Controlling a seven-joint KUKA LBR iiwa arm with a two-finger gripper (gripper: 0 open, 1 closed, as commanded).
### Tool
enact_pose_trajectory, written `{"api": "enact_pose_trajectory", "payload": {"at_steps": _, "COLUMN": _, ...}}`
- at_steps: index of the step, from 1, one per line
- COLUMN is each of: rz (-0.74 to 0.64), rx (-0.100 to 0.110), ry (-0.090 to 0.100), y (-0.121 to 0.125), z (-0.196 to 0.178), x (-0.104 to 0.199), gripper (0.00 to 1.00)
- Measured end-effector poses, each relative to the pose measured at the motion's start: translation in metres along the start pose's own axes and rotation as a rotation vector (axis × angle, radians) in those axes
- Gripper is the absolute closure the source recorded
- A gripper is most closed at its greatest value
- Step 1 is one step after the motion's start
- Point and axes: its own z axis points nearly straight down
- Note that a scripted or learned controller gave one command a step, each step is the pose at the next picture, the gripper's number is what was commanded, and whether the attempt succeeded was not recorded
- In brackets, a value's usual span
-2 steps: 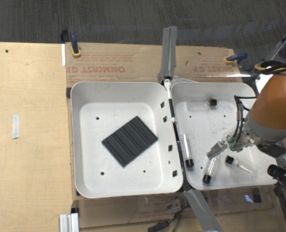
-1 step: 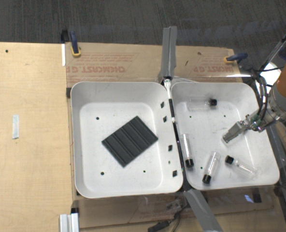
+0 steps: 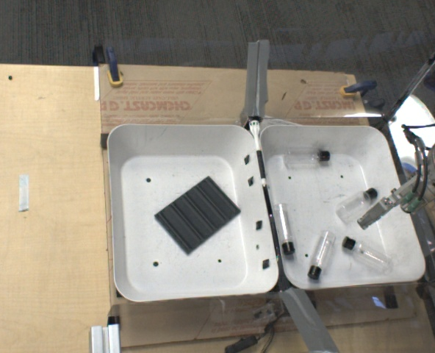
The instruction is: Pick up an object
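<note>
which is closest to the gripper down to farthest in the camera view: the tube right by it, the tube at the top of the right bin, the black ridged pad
1. Tube beside the gripper, right bin's right side.
2. Top tube, near the right bin's back wall.
3. Black ridged pad, middle of the left bin.

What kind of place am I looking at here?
Probably a robotics lab test bench. Two white bins, the left bin holding a ridged black pad and the right bin holding clear vials, sit on clamped cardboard, with a gripper reaching in.

Arm low at the right, fingers slanted down-left, their spread unclear.
</note>
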Motion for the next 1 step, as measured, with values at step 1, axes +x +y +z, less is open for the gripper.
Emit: {"api": "enact_pose_trajectory", "payload": {"at_steps": 1, "rz": -0.060, "rx": -0.001, "ry": 0.000, "y": 0.0066, "z": 0.0242, "x": 0.0115, "gripper": 0.00}}
